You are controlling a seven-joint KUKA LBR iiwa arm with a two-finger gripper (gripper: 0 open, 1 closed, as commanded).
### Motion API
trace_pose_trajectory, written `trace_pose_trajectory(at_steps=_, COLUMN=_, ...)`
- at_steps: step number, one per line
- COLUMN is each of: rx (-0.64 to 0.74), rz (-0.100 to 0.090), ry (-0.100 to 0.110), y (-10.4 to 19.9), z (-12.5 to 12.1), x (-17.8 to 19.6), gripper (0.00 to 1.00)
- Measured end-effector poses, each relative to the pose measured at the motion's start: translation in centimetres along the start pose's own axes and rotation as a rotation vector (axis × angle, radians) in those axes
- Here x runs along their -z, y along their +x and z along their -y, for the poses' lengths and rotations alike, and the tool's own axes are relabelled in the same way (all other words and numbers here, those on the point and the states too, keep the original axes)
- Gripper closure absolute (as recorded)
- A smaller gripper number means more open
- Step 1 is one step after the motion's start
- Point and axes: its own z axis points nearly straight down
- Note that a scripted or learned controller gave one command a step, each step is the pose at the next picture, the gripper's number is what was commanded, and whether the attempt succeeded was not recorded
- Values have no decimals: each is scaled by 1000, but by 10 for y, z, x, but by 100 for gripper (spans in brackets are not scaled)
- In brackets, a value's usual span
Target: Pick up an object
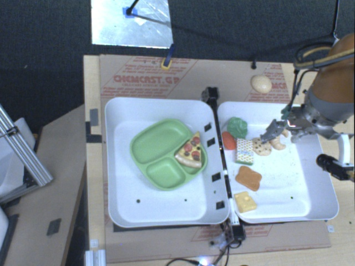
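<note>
- We see the hand [273,131] low in the right bin [310,204], with the cookie [262,147] just below its tips, touching or nearly so.
- We cannot tell how the hand is set.
- The arm [333,87] slants in from the right, wrist tipped down-left toward the cookie.

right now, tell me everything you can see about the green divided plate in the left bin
The green divided plate is a light green, plastic-looking tray with rounded corners and raised ridges splitting it into three compartments. It lies flat and turned at a slant on the floor of the left bin, roughly in its middle, clear of the walls. A toy pizza slice rests in its right-hand compartment, overlapping the rim. The other two compartments hold nothing.
</note>
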Motion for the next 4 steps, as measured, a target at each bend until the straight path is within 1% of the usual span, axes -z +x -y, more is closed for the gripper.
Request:
trace_pose_trajectory(at_steps=1, rx=3, rz=2, ry=-13, y=0, z=-3, x=7, gripper=0)
trace_pose_trajectory(at_steps=2, rx=0, rz=2, ry=-12, y=0, z=-9, x=-53, gripper=0)
trace_pose_trajectory(at_steps=3, rx=0, rz=1, ry=-10, y=3, z=-4, x=-114, gripper=0)
trace_pose_trajectory(at_steps=4, rx=1, rz=-1, ry=-14, y=3, z=-7, x=-125, gripper=0)
